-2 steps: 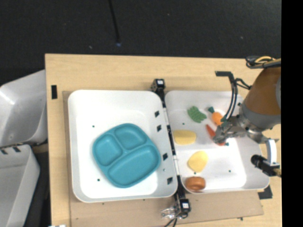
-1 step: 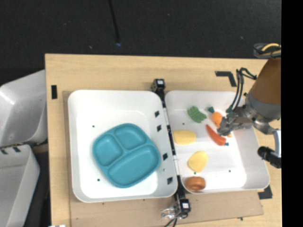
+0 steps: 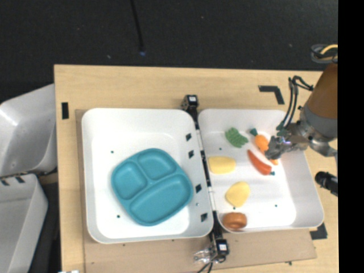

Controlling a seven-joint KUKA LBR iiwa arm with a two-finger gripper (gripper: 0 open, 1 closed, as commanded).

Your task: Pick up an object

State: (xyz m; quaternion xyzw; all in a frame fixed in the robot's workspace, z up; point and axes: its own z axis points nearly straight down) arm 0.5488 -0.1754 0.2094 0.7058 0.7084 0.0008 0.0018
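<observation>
A robotics lab: wooden bench point(image 3: 142, 87) (two white bins point(image 3: 94, 175)), grey arm point(image 3: 318, 115).

Light wooden bench point(image 3: 136, 87) bearing two white bins side by side.

The left bin point(image 3: 91, 175) and right bin point(image 3: 296, 209) sit touching along their inner edges, taking up most of the benchtop. Small black clips point(image 3: 190, 102) sit at the seam's far end and another at its near end point(image 3: 219, 246). Black corner marks point(image 3: 272, 92) show on the bare wood near the right bin, and a black slot point(image 3: 65, 110) near the left edge.
</observation>
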